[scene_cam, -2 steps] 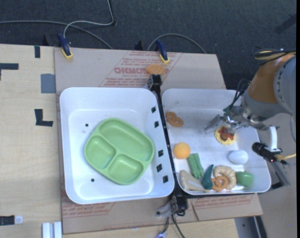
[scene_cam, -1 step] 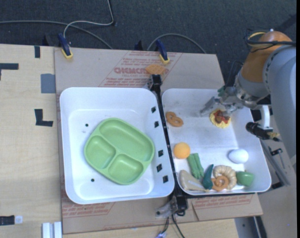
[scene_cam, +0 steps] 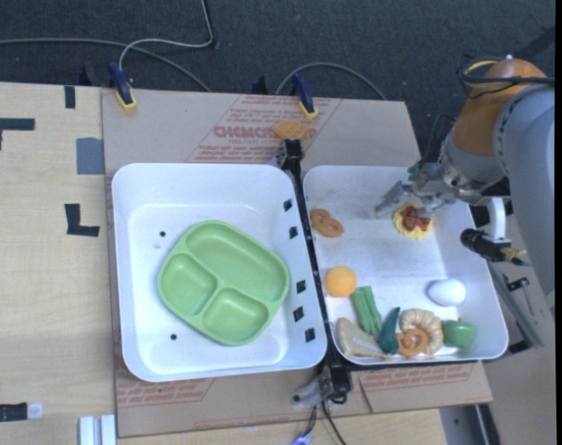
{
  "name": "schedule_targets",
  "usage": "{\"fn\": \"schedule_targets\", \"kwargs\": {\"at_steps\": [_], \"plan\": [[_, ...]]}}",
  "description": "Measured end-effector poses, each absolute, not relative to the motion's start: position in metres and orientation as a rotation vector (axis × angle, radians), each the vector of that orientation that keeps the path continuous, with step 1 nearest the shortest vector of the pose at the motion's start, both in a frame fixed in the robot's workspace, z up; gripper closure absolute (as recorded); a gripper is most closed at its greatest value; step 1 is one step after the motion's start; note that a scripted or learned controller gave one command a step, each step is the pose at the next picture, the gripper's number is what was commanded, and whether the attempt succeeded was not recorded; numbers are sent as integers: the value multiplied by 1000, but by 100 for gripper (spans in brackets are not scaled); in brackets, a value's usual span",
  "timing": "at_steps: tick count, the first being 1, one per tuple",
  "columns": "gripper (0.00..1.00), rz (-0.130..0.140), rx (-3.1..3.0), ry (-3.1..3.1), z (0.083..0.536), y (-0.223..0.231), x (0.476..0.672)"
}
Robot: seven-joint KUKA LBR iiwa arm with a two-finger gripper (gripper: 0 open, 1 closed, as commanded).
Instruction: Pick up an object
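Observation:
My gripper [scene_cam: 413, 202] is low over the far right part of the right bin [scene_cam: 374, 185], its fingers spread open. A small yellow and red toy [scene_cam: 414, 222] lies on the bin floor just below and between the fingertips, and I see no finger closed on it. The grey arm with its orange band [scene_cam: 490, 109] comes in from the right.
The right bin also holds a brown pretzel-like piece [scene_cam: 325, 222], an orange ball [scene_cam: 340, 281], a white egg [scene_cam: 446, 292], and a cluster of several toys along the near wall, among them a swirled bun [scene_cam: 418, 330]. A green divided plate [scene_cam: 223, 281] lies in the left bin [scene_cam: 137, 193].

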State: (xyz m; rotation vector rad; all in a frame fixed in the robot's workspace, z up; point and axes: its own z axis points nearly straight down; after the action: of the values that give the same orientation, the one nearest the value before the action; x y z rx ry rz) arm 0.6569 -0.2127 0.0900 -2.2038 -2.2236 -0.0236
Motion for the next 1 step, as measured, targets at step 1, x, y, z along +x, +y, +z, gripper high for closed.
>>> {"fn": "schedule_targets", "kwargs": {"at_steps": [1], "plan": [[0,-10,-2219,-2229,89,-217,672]]}}
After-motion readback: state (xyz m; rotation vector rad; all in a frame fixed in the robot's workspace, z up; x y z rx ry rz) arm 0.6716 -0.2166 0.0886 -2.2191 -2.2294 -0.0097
